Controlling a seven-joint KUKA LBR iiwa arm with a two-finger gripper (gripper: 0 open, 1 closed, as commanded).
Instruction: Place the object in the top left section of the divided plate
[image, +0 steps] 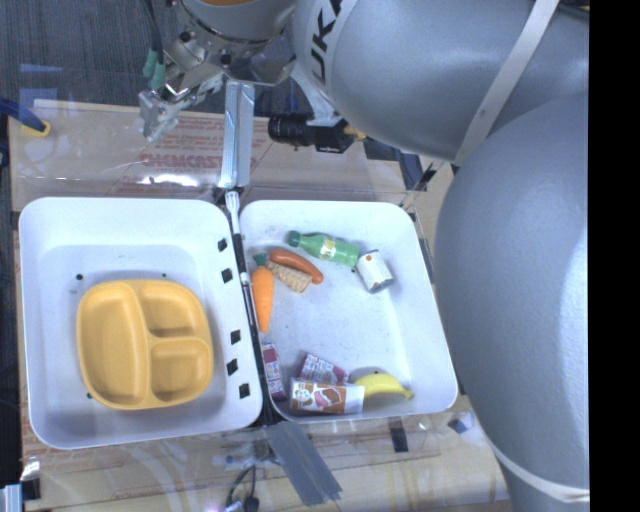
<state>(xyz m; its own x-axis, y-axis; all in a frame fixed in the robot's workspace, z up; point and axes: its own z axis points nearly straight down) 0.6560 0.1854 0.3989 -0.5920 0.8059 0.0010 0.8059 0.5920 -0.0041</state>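
Found the divided plate lying flat in the left bin, toward 6 o'clock of that bin's floor. Recorded it as yellow and rounded, with three sections: one long section down its 9 o'clock side, with its long axis running 12 to 6, and two smaller sections stacked on its 3 o'clock side. Could not establish which item was the object to be placed. Logged the candidates in the right bin. Noted an orange carrot against the 9 o'clock wall, long axis 12 to 6 and narrow tip toward 6. Noted a green bottle near 12 o'clock, long axis close to 9 to 3 with the neck toward 9. Noted a reddish sausage just below the bottle, a small can toward 2 o'clock, and a banana and a printed packet at 6 o'clock. Located the gripper beyond the left bin's 12 o'clock rim, over the bench and well apart from plate and items. Could not determine the claw's state from this view.
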